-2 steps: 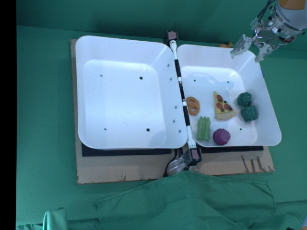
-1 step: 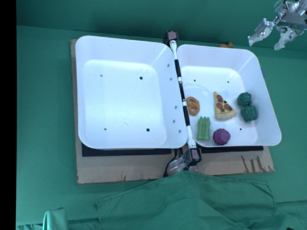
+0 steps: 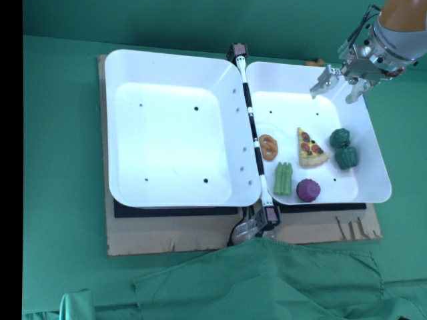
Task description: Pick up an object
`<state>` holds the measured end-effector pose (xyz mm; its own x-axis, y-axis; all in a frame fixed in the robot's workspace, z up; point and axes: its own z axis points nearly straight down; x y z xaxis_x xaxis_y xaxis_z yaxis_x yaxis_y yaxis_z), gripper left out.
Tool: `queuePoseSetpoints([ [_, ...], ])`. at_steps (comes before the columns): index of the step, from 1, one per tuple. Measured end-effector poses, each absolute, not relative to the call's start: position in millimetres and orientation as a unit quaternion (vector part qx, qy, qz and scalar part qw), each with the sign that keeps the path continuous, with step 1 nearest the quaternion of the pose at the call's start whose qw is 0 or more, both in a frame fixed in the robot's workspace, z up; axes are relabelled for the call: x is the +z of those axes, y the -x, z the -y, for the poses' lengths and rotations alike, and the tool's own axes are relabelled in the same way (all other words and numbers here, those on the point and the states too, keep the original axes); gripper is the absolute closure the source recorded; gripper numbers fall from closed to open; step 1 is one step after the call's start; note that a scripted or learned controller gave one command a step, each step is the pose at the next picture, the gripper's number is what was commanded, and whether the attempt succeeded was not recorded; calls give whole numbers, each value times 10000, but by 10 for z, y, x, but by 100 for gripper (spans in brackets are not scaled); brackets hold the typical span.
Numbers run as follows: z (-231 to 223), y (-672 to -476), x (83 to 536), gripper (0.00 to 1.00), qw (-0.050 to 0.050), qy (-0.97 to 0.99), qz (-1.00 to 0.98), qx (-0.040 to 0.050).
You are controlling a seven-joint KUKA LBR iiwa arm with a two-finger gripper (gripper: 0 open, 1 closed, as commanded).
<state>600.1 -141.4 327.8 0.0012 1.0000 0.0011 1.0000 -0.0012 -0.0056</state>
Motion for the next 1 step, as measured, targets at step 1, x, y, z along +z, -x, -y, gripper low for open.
queuePoseSetpoints([
  [1, 1246, -5666, 2304, 0, 34, 7086, 7055, 26],
])
